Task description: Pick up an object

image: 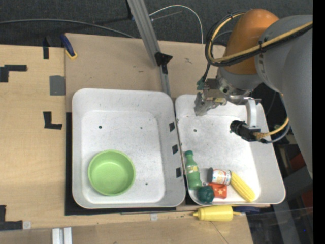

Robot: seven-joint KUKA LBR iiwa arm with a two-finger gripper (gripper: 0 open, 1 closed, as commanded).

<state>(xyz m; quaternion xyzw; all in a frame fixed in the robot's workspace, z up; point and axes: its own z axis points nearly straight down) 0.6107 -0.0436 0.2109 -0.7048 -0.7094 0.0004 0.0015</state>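
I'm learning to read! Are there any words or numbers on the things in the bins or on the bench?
No words or numbers can be read here.
Small can: its red and white label is too blurred to read.
Green bottle: the pale label is too small to read.
Yellow bottle: no print shows.
Green bowl: plain.

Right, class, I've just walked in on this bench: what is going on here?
A grey robot arm reaches in from the right, its gripper poised over the far end of the right bin, with nothing seen in its grasp. Its likely targets lie clustered at that bin's near end: a green bottle, a small can, a corn cob and a dark green piece. A green bowl sits in the left bin. A yellow bottle lies outside.
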